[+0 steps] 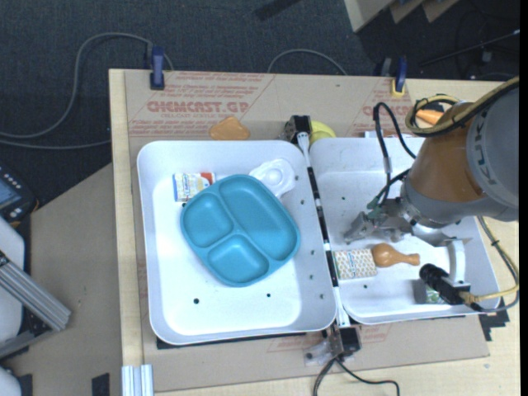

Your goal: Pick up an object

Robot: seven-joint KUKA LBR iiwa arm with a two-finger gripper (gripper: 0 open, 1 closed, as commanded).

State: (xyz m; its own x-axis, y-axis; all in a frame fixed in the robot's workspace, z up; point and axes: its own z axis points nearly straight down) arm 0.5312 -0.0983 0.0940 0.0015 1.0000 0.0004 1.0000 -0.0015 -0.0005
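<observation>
In the right bin (355, 167) my gripper (369, 226) hangs low near the bin's left side, under the grey arm with its orange band (445, 172). Just below and to the right of it lies a tan wooden pear-shaped piece (393, 256). A small patterned packet (355, 264) lies beside that piece, against the bin's left wall. Nothing shows held in the gripper. The left bin (165, 295) holds a blue divided plate (239, 229), a small white box with blue and red print (191, 185), and a white round lid (275, 176).
Behind the bins, an orange lump (229, 128) and a yellow object (322, 130) lie on the cardboard. A small green item (432, 296) sits near the right bin's front edge. Cables loop at the back right (429, 110).
</observation>
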